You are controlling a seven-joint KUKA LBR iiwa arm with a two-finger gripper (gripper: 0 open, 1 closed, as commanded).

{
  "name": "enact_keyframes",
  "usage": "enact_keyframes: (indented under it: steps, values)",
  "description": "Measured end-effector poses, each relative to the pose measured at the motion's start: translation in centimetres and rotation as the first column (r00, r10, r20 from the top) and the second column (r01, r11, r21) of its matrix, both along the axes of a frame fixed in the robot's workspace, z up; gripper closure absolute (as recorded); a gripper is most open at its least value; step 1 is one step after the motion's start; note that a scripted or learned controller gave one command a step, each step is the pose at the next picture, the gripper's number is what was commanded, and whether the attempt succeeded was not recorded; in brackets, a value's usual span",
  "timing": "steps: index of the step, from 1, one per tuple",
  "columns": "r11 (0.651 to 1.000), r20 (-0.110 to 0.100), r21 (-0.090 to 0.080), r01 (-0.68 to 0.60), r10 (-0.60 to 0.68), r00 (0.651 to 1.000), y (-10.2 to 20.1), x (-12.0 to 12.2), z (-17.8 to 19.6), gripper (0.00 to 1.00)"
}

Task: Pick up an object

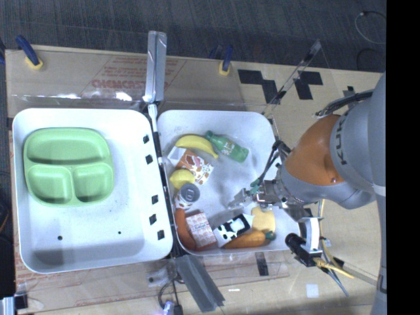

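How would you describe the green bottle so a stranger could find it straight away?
Look in the right-hand white bin, the one crowded with food items. Near its far wall, just right of the banana, lies the green bottle on its side. It is the only green thing in that bin.

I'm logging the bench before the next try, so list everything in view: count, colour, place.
bins: 2, white, side by side on the bench
tray: 1, green, three compartments, in the left bin
banana: 1, yellow, top of the right bin
bottle: 1, green, beside the banana
lemon: 1, yellow, left side of the right bin
can: 1, grey, just below the lemon
carrot: 1, orange, bottom of the right bin
clamps: 2, blue, bench's far edge
arm: 1, grey and orange, over the right bin's right side
hand: 1, low over the right bin
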State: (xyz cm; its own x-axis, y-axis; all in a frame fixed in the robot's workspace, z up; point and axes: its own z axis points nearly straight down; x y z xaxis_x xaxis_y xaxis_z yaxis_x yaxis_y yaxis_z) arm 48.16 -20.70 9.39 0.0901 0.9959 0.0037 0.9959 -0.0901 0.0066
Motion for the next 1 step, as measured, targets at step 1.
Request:
enact_keyframes:
  steps: [1]
  values:
    - [0.999, -0.01, -0.002, -0.037, 0.037, 0.999, 1.98, 6.0, -0.45, 0.0]
